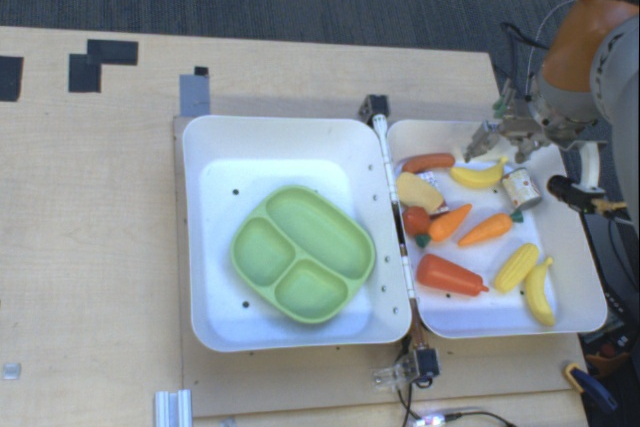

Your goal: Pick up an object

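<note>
The gripper (497,142) hangs over the far edge of the right bin (590,310) with its fingers spread and nothing between them, just above the yellow banana (477,177). Honestly the risk I see is crowding: the sausage (428,161) and the little silver can (520,188) sit right beside that banana, so a finger could land on a neighbour and knock it away.

Wooden bench (90,245) bears two white bins (200,215) side by side

Bright, even overhead light, soft shadows, mild glare on bins (290,140); perhaps slightly soft.
</note>
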### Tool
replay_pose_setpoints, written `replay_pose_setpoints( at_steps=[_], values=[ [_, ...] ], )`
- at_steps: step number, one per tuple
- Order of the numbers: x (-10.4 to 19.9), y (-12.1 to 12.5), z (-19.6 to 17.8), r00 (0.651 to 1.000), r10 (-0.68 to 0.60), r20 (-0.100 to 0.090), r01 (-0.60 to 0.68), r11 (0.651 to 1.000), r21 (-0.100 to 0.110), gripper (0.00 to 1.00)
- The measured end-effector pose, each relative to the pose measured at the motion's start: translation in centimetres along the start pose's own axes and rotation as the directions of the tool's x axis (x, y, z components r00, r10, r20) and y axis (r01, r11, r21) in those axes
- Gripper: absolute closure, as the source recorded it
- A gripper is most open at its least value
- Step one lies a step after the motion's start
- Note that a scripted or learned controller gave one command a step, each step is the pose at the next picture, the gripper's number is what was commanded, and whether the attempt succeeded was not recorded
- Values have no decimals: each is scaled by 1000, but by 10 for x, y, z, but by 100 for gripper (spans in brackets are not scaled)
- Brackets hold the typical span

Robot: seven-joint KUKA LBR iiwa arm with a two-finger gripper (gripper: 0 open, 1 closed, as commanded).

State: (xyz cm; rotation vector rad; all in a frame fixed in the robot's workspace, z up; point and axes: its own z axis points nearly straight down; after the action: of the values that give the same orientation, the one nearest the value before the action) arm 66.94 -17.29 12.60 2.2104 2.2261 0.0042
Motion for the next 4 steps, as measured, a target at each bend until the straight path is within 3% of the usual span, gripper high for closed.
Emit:
replay_pose_setpoints(
  at_steps=[1, 2, 3, 4],
  values=[
    [15, -67, 40, 1000, 4, -1, -4, 1000, 0, 0],
    [15, -64, 27, 1000, 2, 1, -2, 1000, -7, 100],
    [-33, 1, -23, 1000, 1, 1, -1, 1000, -2, 100],
    [-33, 1, -22, 1000, 1, 0, -1, 1000, -1, 0]
  ],
)
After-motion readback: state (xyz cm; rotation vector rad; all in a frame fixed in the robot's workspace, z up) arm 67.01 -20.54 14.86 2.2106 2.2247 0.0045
